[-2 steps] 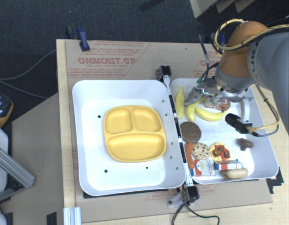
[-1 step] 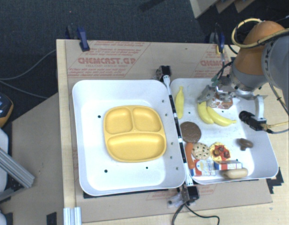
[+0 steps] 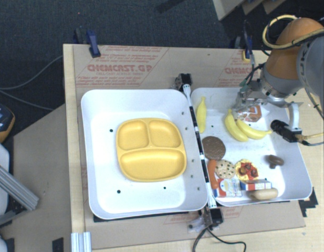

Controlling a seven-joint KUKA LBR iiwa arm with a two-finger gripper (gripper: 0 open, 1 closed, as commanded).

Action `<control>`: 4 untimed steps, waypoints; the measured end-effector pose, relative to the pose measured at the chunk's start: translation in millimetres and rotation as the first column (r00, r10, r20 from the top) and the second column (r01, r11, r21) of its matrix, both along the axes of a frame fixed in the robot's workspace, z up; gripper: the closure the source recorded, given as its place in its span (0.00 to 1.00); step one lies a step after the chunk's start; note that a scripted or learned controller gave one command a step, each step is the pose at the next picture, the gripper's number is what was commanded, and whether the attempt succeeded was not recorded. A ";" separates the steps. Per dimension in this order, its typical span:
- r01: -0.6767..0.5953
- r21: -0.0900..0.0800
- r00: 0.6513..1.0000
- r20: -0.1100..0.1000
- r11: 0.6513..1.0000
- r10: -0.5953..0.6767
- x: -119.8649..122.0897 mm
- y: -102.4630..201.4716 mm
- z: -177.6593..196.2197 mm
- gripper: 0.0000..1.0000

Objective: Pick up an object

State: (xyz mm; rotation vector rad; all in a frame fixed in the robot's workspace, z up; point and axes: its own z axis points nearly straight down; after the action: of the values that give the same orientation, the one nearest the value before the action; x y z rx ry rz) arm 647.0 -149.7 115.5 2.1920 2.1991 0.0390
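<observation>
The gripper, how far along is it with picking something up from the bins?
Done: the arm has reached the right bin, and the gripper sits low at its far end, beside the bananas. In hand: nothing visibly held; the fingers are hard to make out. Left: the grasp and lift. The yellow tray sits alone in the left bin.

Yellow tray (image 3: pixel 150 149) in left bin (image 3: pixel 93 140), bananas (image 3: pixel 240 128) right
</observation>
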 end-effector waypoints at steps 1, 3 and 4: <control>0.001 -0.002 1.000 -0.001 1.000 -0.001 -0.4 -0.8 -1.0 0.00; 0.004 0.008 0.999 -0.042 1.000 -0.004 -61.5 38.0 -20.7 1.00; -0.007 0.012 0.999 -0.032 1.000 0.008 -58.0 126.8 75.3 1.00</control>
State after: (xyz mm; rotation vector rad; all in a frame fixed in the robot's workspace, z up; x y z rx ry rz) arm 589.0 -23.0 190.8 2.2057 2.2290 0.0171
